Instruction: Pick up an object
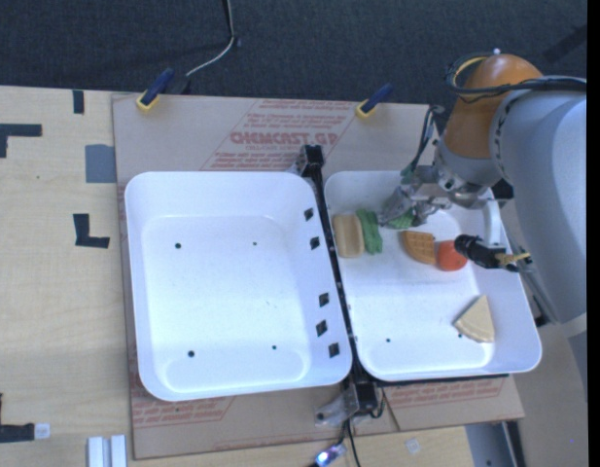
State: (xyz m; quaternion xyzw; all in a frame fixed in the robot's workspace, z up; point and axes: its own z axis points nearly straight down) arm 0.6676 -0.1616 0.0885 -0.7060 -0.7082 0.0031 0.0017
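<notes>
Low over the right bin point(513, 358), the end effector point(408, 207) sits at about 12 o'clock of the bin's floor, its tip just beside a green object point(369, 232); whether anything is gripped cannot be told. A tan bread-like piece point(347, 234) touches the green object at its 9 o'clock. An orange piece point(419, 245) and red piece point(451, 257) lie at centre; a tan wedge point(476, 320) lies at 4 o'clock

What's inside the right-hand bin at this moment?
The right white bin holds a tan bread-like piece, a green object, an orange wedge, a red object and a tan triangular wedge. The gripper covers its back corner.
</notes>
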